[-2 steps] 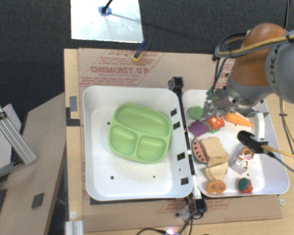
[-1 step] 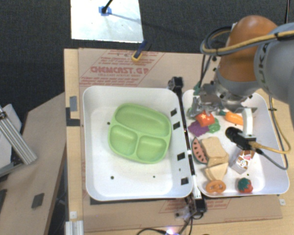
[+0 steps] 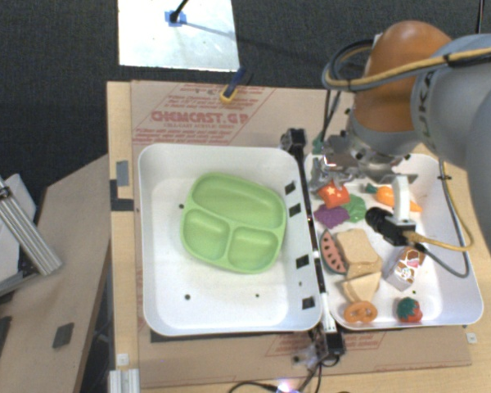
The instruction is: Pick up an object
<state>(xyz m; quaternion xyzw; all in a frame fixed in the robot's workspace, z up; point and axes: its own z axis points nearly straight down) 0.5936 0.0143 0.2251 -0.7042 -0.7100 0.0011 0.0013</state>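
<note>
Toy food [image 3: 362, 252] heaped in right bin [image 3: 466, 301], none lifted. Gripper [image 3: 337, 170] low over far end of heap, beside orange piece [image 3: 335, 195]; grip state impossible to tell. Green tray [image 3: 233, 222] in left bin [image 3: 168, 301]. Pick not yet done.

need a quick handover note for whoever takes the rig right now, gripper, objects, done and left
Gripper: low over the far end of the right bin; fingers not readable, nothing seen held.
Objects: toy food lies in the right bin, with a red-orange piece and a purple piece just below the gripper, plus a watermelon slice and bread slices nearer the front.
Left bin: holds a green divided tray.
Done: no pick visible.
Left: grasp and lift one object.
</note>
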